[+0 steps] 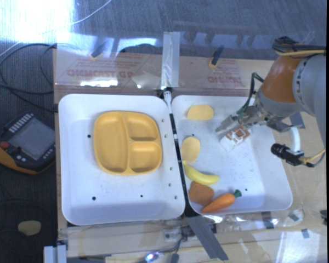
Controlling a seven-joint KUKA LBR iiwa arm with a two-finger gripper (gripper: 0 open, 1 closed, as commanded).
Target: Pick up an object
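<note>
Two white bins are sitting side by side below us. We are seeing a yellow divided plate (128,142) lying in the left bin (71,201). In the right bin (263,185) the gripper (233,131) is reaching down from the right, over the bin's upper middle; whether its claw is apart or together, we cannot tell. Two pale yellow round pieces (200,112) (191,148) are lying near the divider, and a banana (200,175), a brown lump (200,193) and a carrot (221,201) are crowding the near left corner.
</note>
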